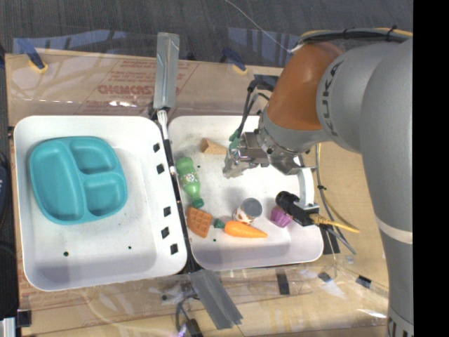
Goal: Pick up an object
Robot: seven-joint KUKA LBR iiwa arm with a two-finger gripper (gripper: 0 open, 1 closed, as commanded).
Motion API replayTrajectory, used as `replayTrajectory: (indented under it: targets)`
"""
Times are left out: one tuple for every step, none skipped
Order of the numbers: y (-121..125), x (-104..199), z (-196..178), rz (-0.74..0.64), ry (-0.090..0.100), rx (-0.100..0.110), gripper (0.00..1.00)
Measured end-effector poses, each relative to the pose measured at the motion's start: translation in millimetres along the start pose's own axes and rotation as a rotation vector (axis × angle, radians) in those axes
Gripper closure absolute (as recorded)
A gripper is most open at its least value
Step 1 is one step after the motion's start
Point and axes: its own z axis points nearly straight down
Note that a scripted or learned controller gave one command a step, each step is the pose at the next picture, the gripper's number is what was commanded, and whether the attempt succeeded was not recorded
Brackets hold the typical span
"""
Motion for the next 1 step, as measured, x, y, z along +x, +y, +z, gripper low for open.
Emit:
replayTrajectory:
  targets:
    - [11.3, -77.3, -85.0, 0.012, -0.006, -0.017, 1.0]
